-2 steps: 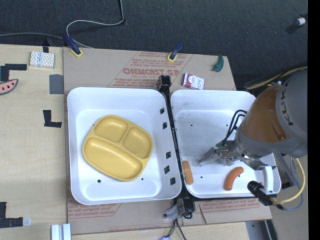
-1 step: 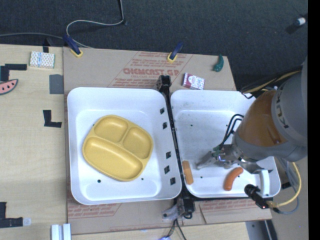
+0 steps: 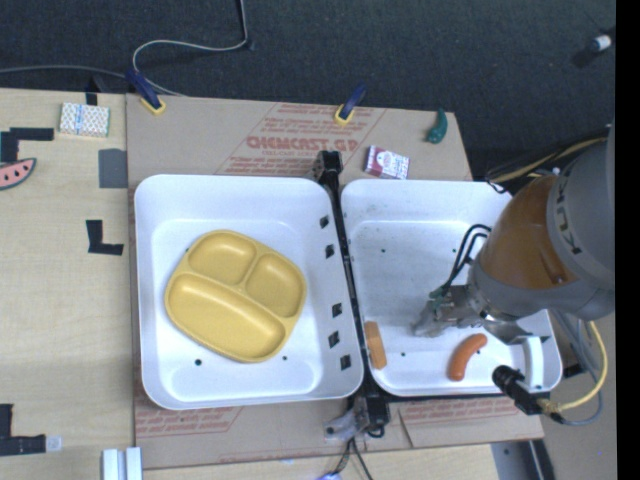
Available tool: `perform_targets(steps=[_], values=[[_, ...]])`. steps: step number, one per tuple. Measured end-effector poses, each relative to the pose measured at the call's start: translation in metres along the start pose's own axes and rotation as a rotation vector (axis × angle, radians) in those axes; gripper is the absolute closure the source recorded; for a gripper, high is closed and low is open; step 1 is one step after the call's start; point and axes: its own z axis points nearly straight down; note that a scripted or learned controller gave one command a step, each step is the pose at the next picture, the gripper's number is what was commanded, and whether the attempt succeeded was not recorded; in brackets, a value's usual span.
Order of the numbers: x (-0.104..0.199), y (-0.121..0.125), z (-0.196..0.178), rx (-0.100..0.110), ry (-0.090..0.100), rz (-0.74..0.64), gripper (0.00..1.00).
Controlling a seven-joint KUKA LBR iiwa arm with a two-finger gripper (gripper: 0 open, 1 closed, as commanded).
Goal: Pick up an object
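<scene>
The pincer (image 3: 437,320) sits low in the right bin (image 3: 400,218), finger state indiscernible, near an orange sausage (image 3: 465,356).

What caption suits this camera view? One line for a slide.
Gripper low in right bin near two sausages; yellow tray in left bin.

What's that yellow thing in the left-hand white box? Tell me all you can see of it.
It is a yellow tray with rounded corners, looking like smooth moulded plastic. Raised ridges split it into three compartments: one long one along its lower side and two smaller ones above. It lies flat, turned at a slant, on the floor of the left bin, near the middle, apart from the walls. Nothing rests in it or touches it besides the bin floor.
</scene>
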Motion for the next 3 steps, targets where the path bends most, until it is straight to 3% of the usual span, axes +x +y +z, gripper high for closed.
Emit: perform_targets(steps=[1, 2, 3], values=[[0.0001, -0.0001, 0.0001, 0.000, 0.000, 0.000, 0.00], [0.0010, 0.0001, -0.0091, 0.001, 0.002, -0.001, 1.00], [0.0010, 0.0001, -0.0090, 0.001, 0.002, -0.001, 0.00]])
